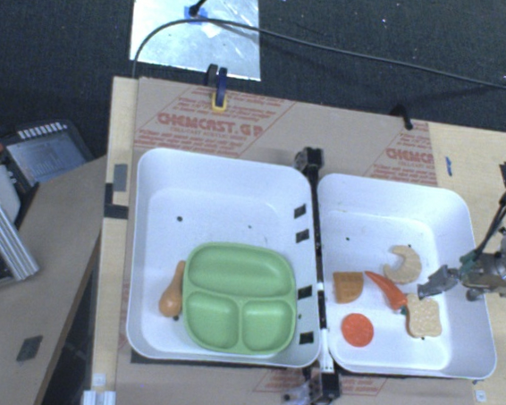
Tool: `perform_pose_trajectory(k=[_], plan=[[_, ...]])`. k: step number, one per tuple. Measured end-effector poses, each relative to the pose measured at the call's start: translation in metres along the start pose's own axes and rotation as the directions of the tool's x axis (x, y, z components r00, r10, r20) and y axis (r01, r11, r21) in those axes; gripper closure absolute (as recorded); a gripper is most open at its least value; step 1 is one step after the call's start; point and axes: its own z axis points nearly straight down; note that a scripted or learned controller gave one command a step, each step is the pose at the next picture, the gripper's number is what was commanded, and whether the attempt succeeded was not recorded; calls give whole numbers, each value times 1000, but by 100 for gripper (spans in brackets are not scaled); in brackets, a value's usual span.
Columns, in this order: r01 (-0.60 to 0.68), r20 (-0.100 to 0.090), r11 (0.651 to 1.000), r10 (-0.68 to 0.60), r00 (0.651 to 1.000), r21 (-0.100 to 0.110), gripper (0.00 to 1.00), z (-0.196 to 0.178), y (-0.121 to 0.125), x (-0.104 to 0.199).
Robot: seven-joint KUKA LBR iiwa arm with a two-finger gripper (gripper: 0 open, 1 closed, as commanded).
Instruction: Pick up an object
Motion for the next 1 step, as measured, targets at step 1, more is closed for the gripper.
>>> perform_pose_trajectory(k=[1], plan=[[4,3,1000,-3,1000,-11,0,-5,3,0]])
